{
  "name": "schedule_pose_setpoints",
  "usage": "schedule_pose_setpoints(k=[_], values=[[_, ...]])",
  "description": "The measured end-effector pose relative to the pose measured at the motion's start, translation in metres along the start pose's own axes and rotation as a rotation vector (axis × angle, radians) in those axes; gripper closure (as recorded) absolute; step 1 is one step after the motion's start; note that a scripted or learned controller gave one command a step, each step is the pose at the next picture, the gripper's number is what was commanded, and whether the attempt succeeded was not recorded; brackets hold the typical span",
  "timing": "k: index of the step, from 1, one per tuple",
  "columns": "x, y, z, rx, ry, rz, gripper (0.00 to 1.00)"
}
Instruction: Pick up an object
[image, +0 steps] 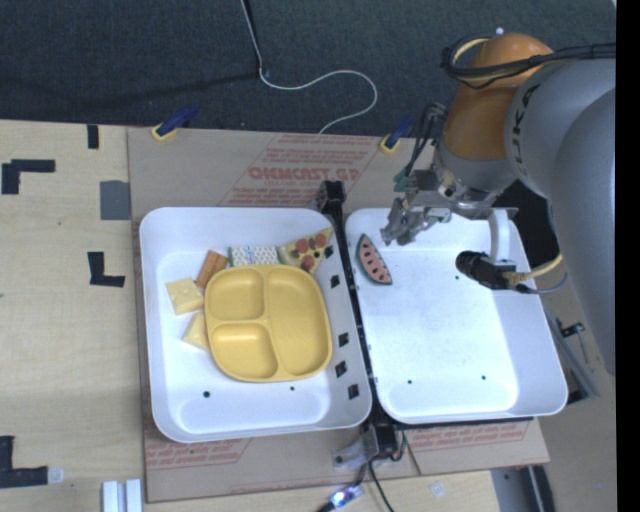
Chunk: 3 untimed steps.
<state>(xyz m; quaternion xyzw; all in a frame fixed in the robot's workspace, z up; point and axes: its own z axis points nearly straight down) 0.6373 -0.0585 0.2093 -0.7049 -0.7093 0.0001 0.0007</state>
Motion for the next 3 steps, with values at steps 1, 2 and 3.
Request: schedule_pose_setpoints(k=[1, 2, 3], values=[[0.054, 0.01, -0.024, -0.002, 0.001, -0.001, 1.0], [0.046, 0.002, -0.006, 0.002, -0.003, 0.005, 1.0], [0.038, 0.0, -0.018, -0.001, -0.001, 0.005, 1.0]])
